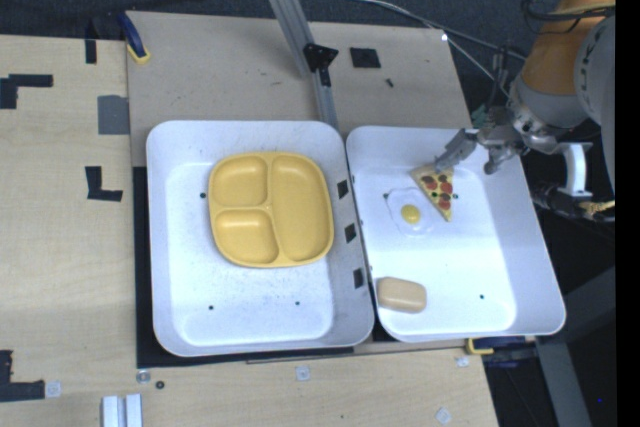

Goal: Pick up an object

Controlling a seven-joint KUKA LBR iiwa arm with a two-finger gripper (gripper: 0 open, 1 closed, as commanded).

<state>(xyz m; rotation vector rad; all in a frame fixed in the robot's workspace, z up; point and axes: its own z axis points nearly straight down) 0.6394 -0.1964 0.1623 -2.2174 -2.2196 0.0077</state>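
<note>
In the right bin [520, 265] lie three toy foods. A pizza slice [438, 188] sits near the bin's far side, a fried egg [410, 213] is just left of and below it, and a tan bread roll [401, 294] rests at the near left corner. My gripper [472, 158] hovers at the far right of this bin, just above and right of the pizza slice. Its two fingers are spread apart, so it is open, with nothing between them. The left fingertip [447, 159] is close to the slice's upper edge.
The left bin [180, 295] holds a yellow divided plate [270, 208]. A grey metal pole [290, 5] slants down to the gap between the bins at the far side. The arm's orange band [565, 35] is at the right edge. Cables run across the back.
</note>
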